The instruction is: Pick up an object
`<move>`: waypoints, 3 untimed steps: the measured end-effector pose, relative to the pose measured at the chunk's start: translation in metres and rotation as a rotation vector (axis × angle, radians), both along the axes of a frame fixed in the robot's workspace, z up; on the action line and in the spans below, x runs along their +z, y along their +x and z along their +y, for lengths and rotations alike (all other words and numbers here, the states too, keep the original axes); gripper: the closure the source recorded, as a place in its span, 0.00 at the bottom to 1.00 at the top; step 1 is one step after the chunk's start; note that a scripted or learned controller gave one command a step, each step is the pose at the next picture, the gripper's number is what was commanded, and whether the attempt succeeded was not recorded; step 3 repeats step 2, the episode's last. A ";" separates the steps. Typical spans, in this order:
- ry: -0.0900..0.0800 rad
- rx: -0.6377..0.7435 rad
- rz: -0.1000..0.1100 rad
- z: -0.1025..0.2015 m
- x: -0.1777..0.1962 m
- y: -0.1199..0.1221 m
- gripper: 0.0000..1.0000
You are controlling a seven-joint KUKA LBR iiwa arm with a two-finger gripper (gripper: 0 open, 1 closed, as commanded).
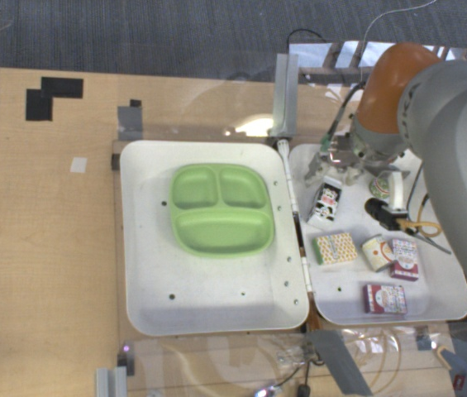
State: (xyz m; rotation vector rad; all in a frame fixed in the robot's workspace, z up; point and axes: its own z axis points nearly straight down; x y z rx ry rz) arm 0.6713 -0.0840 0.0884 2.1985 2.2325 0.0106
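Two white bins sit side by side on the bench, a green tray point(221, 209) in the left, while the gripper point(332, 165), its grip impossible to judge, hangs over a black-and-white carton point(326, 203) among small boxes in the right bin point(440, 304).

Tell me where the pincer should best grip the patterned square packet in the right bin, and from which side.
Probably from straight above, across the two longer edges of the patterned square packet. It lies flat and slightly rotated on the right bin, with bare floor on all sides; the nearest neighbour, a cream box, sits apart on its right.
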 end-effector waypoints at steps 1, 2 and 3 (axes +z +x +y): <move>0.000 0.006 -0.009 0.002 0.014 0.003 1.00; 0.003 -0.143 0.003 0.042 0.099 -0.001 1.00; 0.003 -0.143 0.003 0.042 0.099 -0.001 1.00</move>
